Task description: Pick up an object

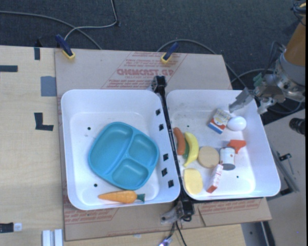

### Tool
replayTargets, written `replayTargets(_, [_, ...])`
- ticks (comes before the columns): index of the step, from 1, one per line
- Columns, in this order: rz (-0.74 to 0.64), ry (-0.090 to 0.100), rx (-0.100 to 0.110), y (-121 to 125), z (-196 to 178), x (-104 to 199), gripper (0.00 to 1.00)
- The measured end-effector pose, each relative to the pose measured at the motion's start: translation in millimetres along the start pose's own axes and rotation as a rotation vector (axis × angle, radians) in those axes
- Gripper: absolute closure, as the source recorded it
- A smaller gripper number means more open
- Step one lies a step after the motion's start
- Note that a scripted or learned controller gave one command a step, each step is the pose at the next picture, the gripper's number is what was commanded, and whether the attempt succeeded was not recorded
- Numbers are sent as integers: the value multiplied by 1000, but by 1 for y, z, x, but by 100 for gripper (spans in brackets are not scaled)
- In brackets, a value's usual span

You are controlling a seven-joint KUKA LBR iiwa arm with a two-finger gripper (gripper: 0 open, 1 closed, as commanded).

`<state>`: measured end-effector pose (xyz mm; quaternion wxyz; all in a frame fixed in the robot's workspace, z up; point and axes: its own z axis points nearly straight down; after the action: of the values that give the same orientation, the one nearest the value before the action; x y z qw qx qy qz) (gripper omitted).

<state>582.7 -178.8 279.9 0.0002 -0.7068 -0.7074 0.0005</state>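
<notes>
Two white bins (72, 106); one blue tray (123, 155); two carrots (118, 197); one banana (192, 146); one egg (237, 123).

From my seat, the arm (297, 50) is cut off by the frame's right edge, above the right bin (262, 186). The gripper (242, 100) blurs over that bin's far rim; I can't read the small carton's (218, 121) print.
</notes>
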Motion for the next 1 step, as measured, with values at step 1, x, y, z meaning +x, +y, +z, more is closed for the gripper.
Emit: replayTargets(1, [0,2,5,18,135,18,0])
